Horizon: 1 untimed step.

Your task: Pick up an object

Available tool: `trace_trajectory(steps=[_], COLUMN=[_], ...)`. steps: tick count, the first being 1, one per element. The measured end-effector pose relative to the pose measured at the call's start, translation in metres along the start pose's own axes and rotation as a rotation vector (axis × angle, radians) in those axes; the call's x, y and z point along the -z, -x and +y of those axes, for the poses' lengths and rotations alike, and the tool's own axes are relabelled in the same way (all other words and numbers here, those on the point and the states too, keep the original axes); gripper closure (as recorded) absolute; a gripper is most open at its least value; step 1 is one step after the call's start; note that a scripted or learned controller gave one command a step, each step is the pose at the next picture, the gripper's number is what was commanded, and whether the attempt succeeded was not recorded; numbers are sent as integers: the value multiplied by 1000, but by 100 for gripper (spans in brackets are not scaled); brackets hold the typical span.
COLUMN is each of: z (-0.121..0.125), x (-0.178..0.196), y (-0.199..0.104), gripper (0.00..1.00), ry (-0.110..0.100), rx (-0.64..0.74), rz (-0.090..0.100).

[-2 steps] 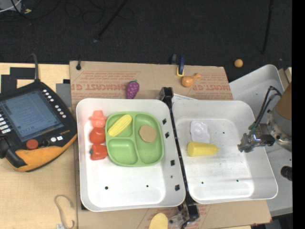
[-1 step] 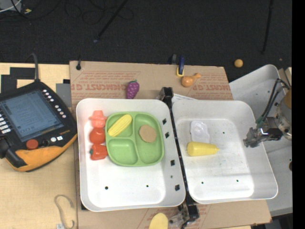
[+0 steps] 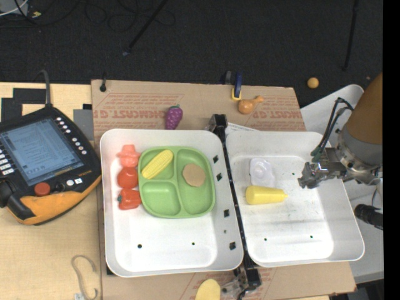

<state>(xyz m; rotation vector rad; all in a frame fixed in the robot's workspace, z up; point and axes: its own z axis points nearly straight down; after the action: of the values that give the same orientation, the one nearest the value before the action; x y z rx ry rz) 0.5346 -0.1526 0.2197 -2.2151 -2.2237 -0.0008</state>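
In the right white bin (image 3: 312,255) a yellow wedge-shaped toy (image 3: 265,195) lies near the left wall. A small clear plastic piece (image 3: 261,169) sits just behind it. My gripper (image 3: 308,179) hangs over the right part of this bin, to the right of the yellow toy and apart from it, with nothing seen in it. The left bin (image 3: 162,249) holds a green divided plate (image 3: 169,202) with a yellow corn cob (image 3: 155,163) and a brown disc (image 3: 194,175). Red and pink toys (image 3: 127,179) lie beside the plate's left edge.
A black divider runs between the bins. On the cardboard behind them sit a purple grape toy (image 3: 174,116) and an orange toy (image 3: 249,104). A teach pendant (image 3: 40,155) lies at the left. A yellow object (image 3: 208,289) is at the front edge.
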Motion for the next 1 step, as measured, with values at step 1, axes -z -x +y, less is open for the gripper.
trace_trajectory(steps=[1], z=[22], x=[0], y=[-60], gripper=[100], ry=[1], rx=[1], rz=[0])
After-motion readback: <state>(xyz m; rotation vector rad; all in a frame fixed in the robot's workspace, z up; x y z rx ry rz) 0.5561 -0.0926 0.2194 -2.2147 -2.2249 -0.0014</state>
